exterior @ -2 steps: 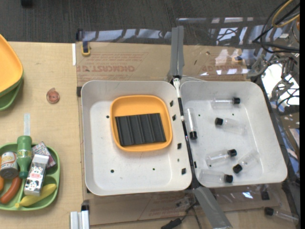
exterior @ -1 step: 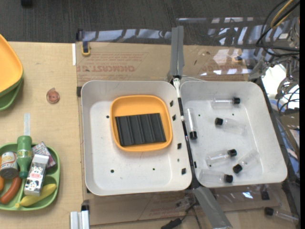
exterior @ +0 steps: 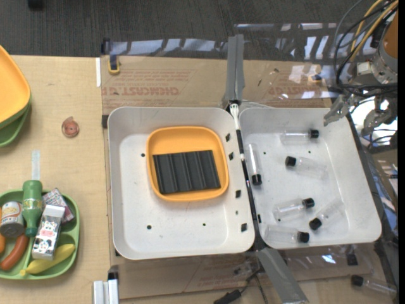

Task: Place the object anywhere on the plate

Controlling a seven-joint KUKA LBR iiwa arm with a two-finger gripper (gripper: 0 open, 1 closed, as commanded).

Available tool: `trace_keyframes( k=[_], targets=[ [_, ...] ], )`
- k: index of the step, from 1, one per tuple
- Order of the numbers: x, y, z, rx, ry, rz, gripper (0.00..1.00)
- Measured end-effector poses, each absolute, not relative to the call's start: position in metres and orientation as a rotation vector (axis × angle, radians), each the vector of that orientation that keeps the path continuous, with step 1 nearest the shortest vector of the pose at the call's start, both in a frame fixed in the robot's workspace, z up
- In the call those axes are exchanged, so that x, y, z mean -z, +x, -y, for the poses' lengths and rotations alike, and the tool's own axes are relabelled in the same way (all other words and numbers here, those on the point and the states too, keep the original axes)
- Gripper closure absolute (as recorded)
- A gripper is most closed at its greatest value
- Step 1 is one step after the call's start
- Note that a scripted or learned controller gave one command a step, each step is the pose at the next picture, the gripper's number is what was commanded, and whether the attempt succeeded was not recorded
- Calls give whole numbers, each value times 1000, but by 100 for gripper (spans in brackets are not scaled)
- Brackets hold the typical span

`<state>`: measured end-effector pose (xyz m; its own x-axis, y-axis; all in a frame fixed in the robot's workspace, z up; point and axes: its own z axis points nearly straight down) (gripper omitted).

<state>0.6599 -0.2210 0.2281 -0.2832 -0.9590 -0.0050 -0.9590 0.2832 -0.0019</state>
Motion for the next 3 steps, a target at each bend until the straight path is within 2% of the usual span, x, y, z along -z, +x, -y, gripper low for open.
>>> trace_keyframes(
  k=[2,3],
  targets=[
    [-217,660,213,-2,-2555,-1818,0],
    [-216,660,213,0,-2877,-1248,0]
  ],
)
